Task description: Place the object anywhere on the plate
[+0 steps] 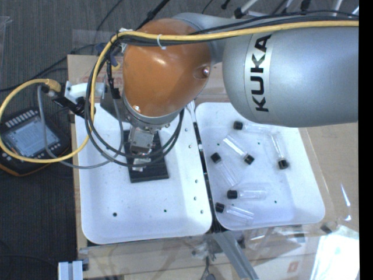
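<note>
My gripper [139, 158] hangs straight down from the orange wrist over the left bin [111, 223], near its middle. Its tip is just above the back edge of a small dark rectangular plate [152, 172] lying on the bin floor. Nothing can be made out at the gripper tip from this angle. Several clear vials with black caps lie in the right bin [306, 206], among them one [238, 149] near the bin's middle and one [247, 192] closer to the front. The arm's large grey body covers the back of both bins.
Black and yellow cables loop from the wrist over the left bin's back-left part. A control pendant [26, 137] lies left of the bench on the floor. Small dark holes dot the left bin floor.
</note>
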`<state>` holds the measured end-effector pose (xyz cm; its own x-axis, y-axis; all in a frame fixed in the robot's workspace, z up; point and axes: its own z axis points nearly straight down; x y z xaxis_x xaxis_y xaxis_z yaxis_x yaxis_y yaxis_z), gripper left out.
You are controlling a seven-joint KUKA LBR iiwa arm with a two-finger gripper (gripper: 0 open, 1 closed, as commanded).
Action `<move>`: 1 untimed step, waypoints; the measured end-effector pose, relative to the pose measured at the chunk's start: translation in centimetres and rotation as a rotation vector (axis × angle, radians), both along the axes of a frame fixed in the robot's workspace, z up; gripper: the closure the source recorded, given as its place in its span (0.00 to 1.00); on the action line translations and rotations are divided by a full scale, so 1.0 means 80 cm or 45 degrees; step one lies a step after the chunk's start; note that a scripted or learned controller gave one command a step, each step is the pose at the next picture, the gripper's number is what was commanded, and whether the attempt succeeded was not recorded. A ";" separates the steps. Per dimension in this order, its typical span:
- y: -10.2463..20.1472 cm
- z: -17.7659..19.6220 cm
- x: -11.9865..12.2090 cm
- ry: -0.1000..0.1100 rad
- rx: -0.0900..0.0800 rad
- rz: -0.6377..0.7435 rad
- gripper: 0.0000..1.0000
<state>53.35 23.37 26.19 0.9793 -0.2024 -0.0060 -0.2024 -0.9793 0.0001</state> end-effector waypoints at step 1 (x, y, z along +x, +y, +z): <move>0.001 -0.039 0.076 0.000 0.005 -0.036 1.00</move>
